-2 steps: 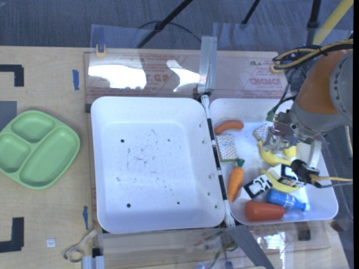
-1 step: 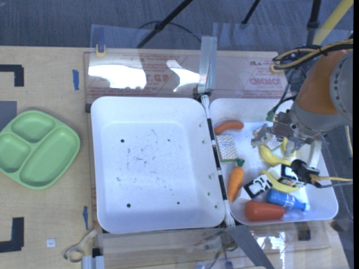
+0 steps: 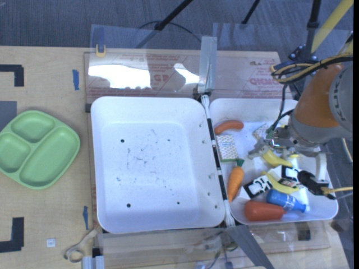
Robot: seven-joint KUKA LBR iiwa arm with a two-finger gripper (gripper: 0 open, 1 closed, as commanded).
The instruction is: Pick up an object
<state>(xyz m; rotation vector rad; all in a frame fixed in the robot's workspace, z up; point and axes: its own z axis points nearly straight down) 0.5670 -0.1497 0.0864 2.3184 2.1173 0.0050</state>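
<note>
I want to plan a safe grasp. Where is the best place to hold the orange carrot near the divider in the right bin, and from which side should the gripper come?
Probably grip the carrot across its thick upper body, just below the green top, coming straight down from above. It lies flat, nearly parallel to the divider, so the fingers should close across its width.

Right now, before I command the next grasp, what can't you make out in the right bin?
- Gripper: in the camera view the wrist covers it, so whether it is open or shut is unclear.
- Banana: partly under the gripper; contact cannot be judged.
- Black-and-white item: too small and blurred to identify.
- Blue bottle: label unreadable.
- Right bin: the arm covers its far right side.
</note>
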